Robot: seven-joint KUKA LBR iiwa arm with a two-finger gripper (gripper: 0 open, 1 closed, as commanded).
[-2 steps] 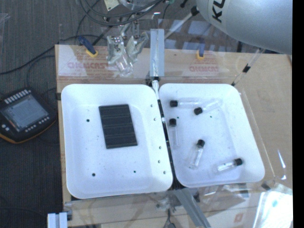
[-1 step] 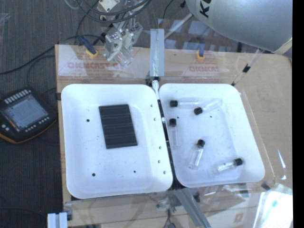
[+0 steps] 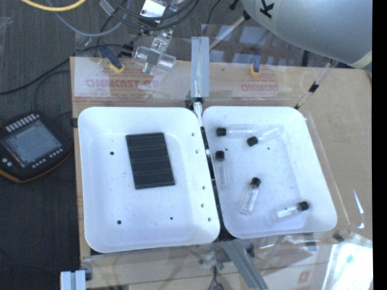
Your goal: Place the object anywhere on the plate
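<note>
Landmark: the grey metal divider bar standing above the seam between the two shallow white plastic bins.
Plate: the dark grey ribbed rectangular plate lies flat in the left bin, left of and below the bar.
Gripper: the two-finger gripper hangs just left of the bar's upper end, outside both bins, with something clear and glassy between its fingers; it looks like a vial, though the blur leaves that unsure.
Object: five small clear glass vials with black caps lie scattered on their sides in the right bin, right of and below the bar.
Handling: a vial is probably light, stiff, smooth and breakable (it will also roll).
Hold: best judged across the middle of the barrel, fingers square to its long axis, with gentle pressure.
</note>
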